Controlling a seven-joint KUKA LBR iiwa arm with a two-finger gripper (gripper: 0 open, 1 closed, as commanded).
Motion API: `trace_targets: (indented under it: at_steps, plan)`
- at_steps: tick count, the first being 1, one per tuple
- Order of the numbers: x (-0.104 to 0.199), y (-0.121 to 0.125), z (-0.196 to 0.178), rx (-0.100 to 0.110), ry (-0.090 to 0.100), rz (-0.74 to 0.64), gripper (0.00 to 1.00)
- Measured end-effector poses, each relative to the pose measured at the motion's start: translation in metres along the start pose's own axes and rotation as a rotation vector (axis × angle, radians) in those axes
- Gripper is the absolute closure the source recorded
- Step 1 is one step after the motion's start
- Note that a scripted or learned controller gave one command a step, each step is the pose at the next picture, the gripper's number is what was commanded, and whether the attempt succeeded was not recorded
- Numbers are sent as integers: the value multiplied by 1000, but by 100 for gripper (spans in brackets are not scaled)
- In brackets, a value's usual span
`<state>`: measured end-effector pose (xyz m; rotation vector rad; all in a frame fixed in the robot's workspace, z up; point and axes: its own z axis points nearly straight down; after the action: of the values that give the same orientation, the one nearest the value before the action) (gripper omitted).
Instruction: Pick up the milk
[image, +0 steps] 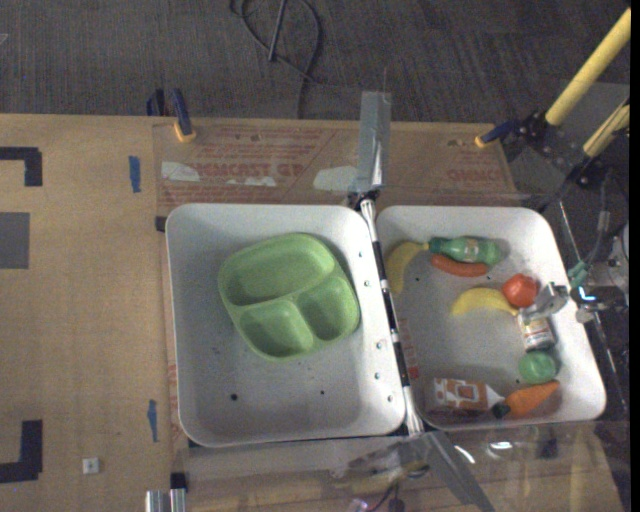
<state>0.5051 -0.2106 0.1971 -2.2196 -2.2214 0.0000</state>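
White boxy milk carton (462, 394) flat in right bin (580, 300) | beside carrot (530, 399) | jaws: cannot tell

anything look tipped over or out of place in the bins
The milk carton lies flat on its side near the right bin's front edge, and the green bottle lies on its side at the back. Nothing looks spilled or broken.
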Motion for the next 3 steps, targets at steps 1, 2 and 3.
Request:
trace_targets:
  at_steps: [1, 2, 3]
  plan:
    - [0, 1, -10, -3, -1, 0, 100]
    - [-13, 14, -23, -5, -4, -197, 100]
    - [-13, 14, -23, -5, -4, -197, 0]
